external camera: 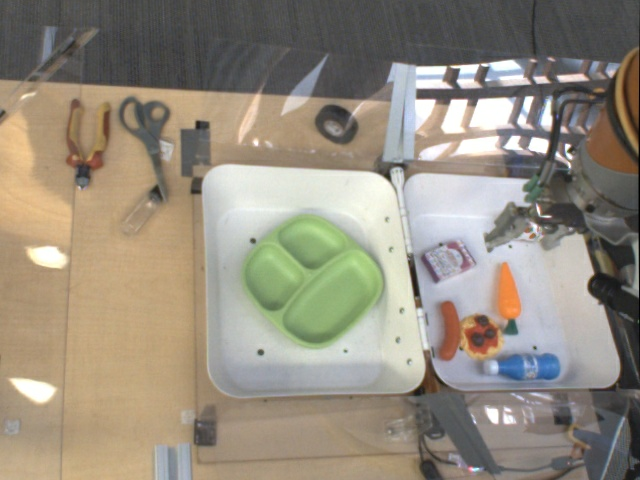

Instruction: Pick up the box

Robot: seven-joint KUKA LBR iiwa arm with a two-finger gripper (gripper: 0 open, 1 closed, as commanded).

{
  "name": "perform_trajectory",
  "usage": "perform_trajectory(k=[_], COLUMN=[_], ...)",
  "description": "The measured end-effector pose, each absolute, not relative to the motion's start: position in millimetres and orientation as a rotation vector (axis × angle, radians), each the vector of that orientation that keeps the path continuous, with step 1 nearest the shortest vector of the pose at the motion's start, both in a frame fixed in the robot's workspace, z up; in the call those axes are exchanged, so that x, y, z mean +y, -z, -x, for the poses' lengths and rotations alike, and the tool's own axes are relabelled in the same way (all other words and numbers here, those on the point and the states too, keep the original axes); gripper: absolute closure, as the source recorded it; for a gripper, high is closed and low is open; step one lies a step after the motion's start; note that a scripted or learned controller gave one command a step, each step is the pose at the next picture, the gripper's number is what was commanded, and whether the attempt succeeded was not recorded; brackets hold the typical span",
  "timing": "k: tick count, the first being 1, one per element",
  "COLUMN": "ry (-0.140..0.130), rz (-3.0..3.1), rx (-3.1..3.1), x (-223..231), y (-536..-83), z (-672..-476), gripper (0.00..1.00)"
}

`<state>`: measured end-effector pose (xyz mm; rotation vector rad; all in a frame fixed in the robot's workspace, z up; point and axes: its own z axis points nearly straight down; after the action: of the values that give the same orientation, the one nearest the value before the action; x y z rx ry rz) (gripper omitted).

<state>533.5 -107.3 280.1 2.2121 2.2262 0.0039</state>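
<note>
The box [449, 260] is small, pink and white, and lies flat in the right bin [460, 200] near its left side. My gripper [514, 225] hangs above the same bin, to the right of the box and a little farther back. Its fingers [500, 230] are spread, and nothing sits between them. The arm comes in from the right edge with its orange band showing.
The right bin also holds an orange carrot [509, 290], a red sausage [449, 329], a small pizza toy [482, 335] and a blue bottle [527, 367]. A green divided plate [315, 280] lies in the left bin [230, 268]. Pliers [84, 143], scissors [148, 133] and a tape roll [337, 122] lie on the bench.
</note>
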Motion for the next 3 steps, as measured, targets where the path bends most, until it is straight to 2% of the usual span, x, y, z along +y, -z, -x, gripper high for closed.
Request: perform_trajectory(k=[1,2,3], ry=[-0.002,-0.009,-0.013], rz=[-2.190,-2.130,-2.127], rx=[2.250,2.300,2.300], x=[-109,-87,-86], y=[-176,-97,-107], z=[-580.4,-591.5,-592.9], gripper=[0.00,0.00,1.00])
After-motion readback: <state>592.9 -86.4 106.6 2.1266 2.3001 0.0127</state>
